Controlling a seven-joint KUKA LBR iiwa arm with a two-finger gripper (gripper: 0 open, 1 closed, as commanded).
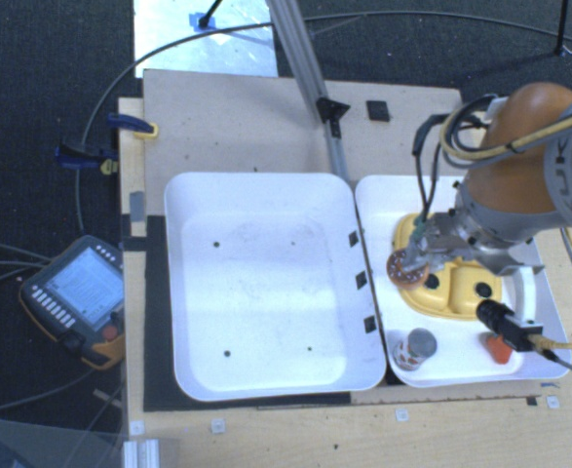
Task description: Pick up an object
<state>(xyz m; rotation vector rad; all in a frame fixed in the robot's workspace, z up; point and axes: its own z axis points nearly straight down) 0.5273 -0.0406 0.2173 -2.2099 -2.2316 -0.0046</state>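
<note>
My gripper (420, 250) hangs low in the right bin (378, 213), reaching in from the right. It is over the left end of a yellow plastic toy (451, 291). A round brown disc with pale dots (402, 269) lies just below and left of the gripper tip, touching or overlapping the yellow toy. A small jar with a grey lid (418, 347) stands near the bin's front left corner. A small orange piece (501, 352) sits near the front right. The arm hides the back right part of this bin.
The left bin (183, 198) sits beside the right one, with black clips along the shared wall (361, 279). A slanted metal pole (300, 52) stands behind the bins. A teach pendant (76, 295) lies off the bench at left.
</note>
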